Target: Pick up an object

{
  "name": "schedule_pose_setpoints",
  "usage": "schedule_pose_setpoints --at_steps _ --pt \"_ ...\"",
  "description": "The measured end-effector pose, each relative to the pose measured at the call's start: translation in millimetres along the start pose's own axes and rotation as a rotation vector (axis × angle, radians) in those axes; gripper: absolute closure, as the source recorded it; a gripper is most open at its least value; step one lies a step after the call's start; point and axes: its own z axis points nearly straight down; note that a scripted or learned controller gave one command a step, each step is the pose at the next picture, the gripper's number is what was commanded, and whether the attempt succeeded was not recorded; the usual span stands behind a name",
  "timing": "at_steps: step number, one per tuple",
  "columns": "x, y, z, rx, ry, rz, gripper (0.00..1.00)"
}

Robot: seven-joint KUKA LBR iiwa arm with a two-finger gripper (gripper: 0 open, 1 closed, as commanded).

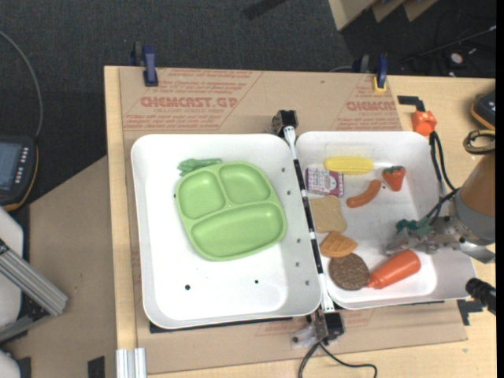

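Nearest the camera, at six o'clock in the right bin, the carrot lies on its side, and that looks like the target. It is a stubby orange cone with a smooth, plastic-looking skin. The thin tip points toward eight o'clock, almost touching the round brown patty, and the fat end points toward two o'clock.

Just past that fat end, the gripper hangs low over the bin floor at the bin's four o'clock side, with the grey arm behind it. It sits right by a dark greenish tuft, probably the carrot's leaves. Whether the gripper is spread or closed, I cannot tell; it is a dark blur from here. Nothing is visibly held, so I judge this as the approach, with the grasp not yet made.

The next move calls for centring over the orange body, not the tuft, and closing across its width. The cone tapers, so it could squirt out.

Further back there is a tan cookie, a bread slice, a sausage, a packet, a red piece and, at twelve o'clock, the corn. Away at nine o'clock, the left bin holds a green divided plate.
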Motion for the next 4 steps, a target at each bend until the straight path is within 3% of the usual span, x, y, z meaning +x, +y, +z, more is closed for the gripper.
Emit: schedule_pose_setpoints --at_steps 1,2,3,4 --pt "9.3 81.9 -3.0 -0.014 -0.007 -0.007 0.0" --pt "24.9 5.0 -1.4 0.0 -0.002 0.0 0.0" --pt "32.7 50.6 -2.2 -0.011 -0.007 -0.005 0.0" --pt "31.9 49.6 -13.0 -0.013 -0.008 -0.003 1.0"
